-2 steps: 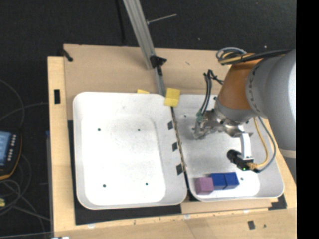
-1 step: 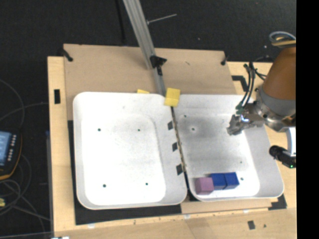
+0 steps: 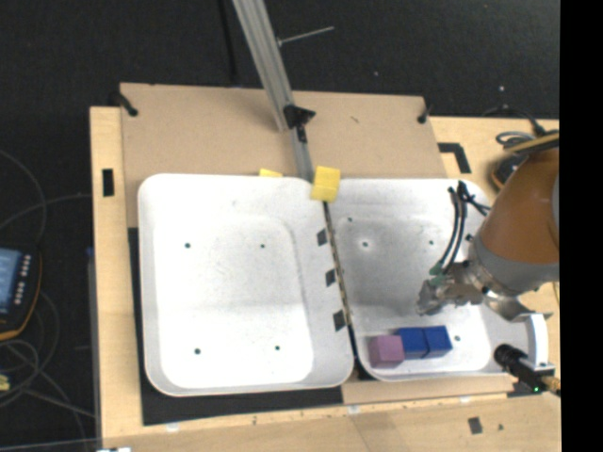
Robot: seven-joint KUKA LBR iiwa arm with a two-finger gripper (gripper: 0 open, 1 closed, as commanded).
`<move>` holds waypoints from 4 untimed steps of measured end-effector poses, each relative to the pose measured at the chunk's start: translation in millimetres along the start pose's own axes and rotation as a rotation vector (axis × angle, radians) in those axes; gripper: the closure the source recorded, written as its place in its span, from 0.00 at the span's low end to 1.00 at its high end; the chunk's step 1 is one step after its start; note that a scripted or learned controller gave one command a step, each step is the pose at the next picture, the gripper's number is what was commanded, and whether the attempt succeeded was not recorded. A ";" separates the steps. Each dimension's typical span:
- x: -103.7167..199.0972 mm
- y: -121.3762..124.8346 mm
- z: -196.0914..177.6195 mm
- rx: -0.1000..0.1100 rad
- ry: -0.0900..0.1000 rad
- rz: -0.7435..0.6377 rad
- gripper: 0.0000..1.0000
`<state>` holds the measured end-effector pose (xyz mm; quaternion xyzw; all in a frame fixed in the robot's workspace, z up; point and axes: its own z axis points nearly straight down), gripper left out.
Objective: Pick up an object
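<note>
Claw low over right bin; opening impossible to tell. Blue block touching purple block along near edge.

Tool over right bin, above blue block, purple block

Robotics lab, plywood bench with two white bins, aluminium camera mast, loose cables
</note>
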<state>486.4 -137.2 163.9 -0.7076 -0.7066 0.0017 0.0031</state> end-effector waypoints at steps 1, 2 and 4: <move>-1.1 3.3 -2.0 -0.009 -0.003 0.003 0.00; -37.0 68.8 -132.4 -0.019 -0.008 -0.005 0.00; -54.8 8.2 -62.3 -0.018 -0.007 -0.004 0.00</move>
